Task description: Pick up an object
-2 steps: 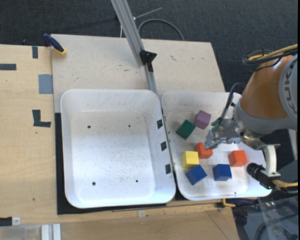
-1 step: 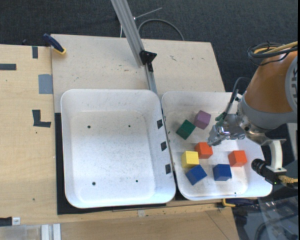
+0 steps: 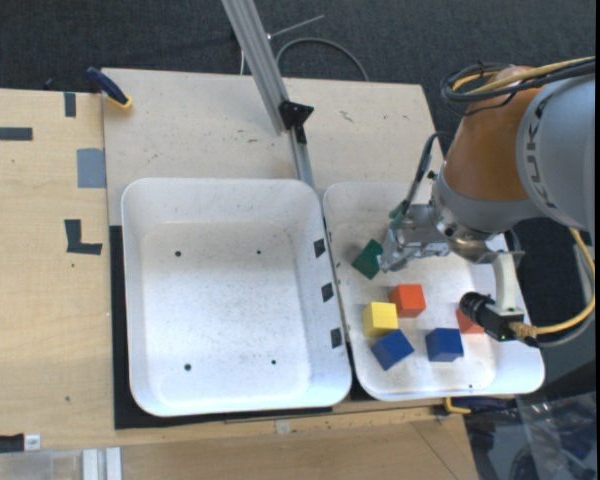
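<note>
two shallow white bins side by side on the bench. left bin (image 3: pixel 225 193) bare white floor with a few dark specks. right bin (image 3: pixel 352 200) carries all the blocks. arm (image 3: pixel 515 148), grey with orange band, comes in from the right and hangs over the upper part of the right bin. gripper (image 3: pixel 398 255) sits low over the bin, pointing toward the divider between the bins; metal finger parts are visible but foreshortened and partly overlapped by the wrist body, so cannot tell whether the pincer is spread or closed. green block (image 3: pixel 367 259) lies just beside the gripper's tip on its left, tilted on a corner, touching or nearly touching the fingers; cannot tell if it is between them. below it, orange block (image 3: pixel 410 298) and yellow block (image 3: pixel 382 316) close together near the bin's middle. two blue blocks in the lower part: one (image 3: pixel 391 349) just under the yellow, turned at an angle, the other (image 3: pixel 444 344) to its right, squarer on. a red block (image 3: pixel 467 319) shows partly behind a black fitting (image 3: pixel 483 314) on the arm's yellow cable (image 3: pixel 570 313). slanted metal pole (image 3: pixel 255 43) crosses the top of the view above the bins.
</note>
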Motion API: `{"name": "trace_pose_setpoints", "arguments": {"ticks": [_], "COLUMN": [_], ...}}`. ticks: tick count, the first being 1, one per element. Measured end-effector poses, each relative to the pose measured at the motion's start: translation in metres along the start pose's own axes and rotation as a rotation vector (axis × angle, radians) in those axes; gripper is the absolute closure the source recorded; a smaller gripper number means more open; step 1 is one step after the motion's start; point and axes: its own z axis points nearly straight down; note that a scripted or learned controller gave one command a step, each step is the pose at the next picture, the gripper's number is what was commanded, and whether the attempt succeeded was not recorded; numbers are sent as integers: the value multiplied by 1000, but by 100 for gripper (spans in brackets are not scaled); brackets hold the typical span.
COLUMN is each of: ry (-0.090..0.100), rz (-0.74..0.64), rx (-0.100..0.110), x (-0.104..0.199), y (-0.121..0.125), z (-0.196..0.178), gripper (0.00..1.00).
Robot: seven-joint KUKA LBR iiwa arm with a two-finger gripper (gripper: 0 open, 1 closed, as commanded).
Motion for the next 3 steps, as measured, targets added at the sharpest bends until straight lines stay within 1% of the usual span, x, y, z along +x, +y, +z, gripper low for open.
{"name": "trace_pose_setpoints", "arguments": {"ticks": [1, 2, 3], "ry": [2, 1, 0], "rz": [-2, 0, 0], "rx": [-2, -2, -2], "x": [37, 67, 103], "y": [40, 79, 120], "z": [-10, -11, -1], "gripper": [100, 100, 100]}}
